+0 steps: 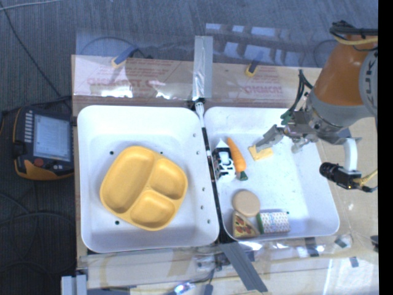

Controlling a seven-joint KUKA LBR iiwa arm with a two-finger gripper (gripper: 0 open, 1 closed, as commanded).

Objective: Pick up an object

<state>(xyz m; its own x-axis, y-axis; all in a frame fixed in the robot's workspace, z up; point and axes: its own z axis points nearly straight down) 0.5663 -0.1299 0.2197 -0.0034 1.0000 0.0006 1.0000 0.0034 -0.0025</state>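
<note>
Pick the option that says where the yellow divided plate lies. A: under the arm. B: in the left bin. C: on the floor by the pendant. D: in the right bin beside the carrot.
B: the yellow divided plate lies flat in the left bin, apart from the carrot in the right bin.

A divided tray (143, 186) lies in the left bin (86, 165); a carrot (236, 155) and jar (245, 212) in the right bin (319, 208).

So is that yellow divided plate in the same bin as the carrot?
No, the yellow divided plate lies in the left bin, while the carrot lies in the right bin.
</note>
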